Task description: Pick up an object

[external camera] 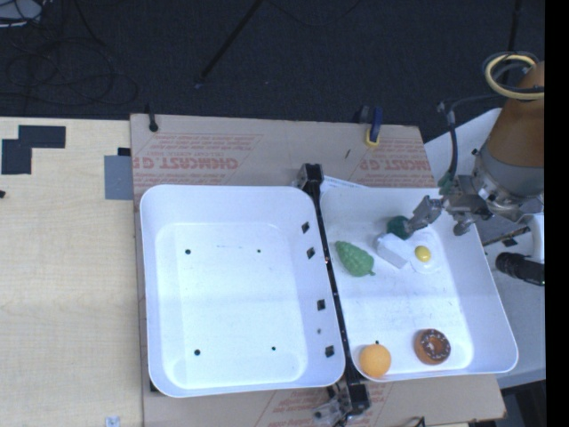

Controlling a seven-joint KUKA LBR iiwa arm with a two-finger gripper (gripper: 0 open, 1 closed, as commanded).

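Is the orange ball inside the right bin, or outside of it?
Inside. The orange ball lies on the floor of the right bin, at its near left corner, beside the doughnut.

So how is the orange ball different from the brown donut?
The smooth round orange ball is plain bright orange, while the brown ring-shaped donut is dark and speckled with a hole in its middle. The ball sits in the bin's near left corner, the donut to its right. Both lie in the right-hand white bin.
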